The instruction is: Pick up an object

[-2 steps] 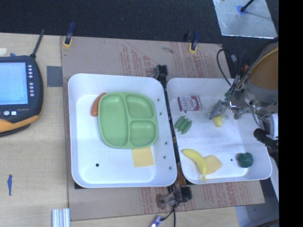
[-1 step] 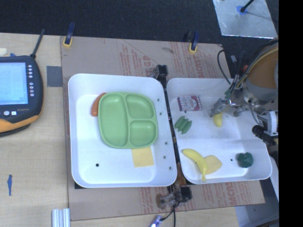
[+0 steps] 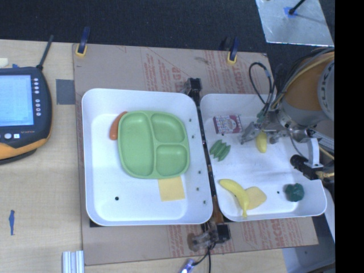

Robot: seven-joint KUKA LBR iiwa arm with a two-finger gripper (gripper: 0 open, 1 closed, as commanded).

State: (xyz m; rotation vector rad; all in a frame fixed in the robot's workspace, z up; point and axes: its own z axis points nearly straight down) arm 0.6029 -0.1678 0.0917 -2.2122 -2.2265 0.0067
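Note:
My gripper (image 3: 261, 136) hangs over the upper middle of the right bin (image 3: 273, 209), on the grey arm with its orange band (image 3: 304, 90) reaching in from the right. A small yellow object (image 3: 261, 144) shows between the metal fingers (image 3: 248, 134), which are shut on it. Loose in the same bin lie a red and white packet (image 3: 227, 124), a green pod-shaped piece (image 3: 219, 149), a yellow banana (image 3: 234, 190) on a pale yellow slice (image 3: 256, 197), and a dark green lump (image 3: 294, 192).
The left bin (image 3: 96, 203) holds a green divided plate (image 3: 153, 144), an orange sausage (image 3: 115, 125) tucked at its left edge, and a yellow square (image 3: 172, 189). A control pendant (image 3: 20, 110) rests on the bench at far left. Black cables (image 3: 264, 87) loop above the gripper.

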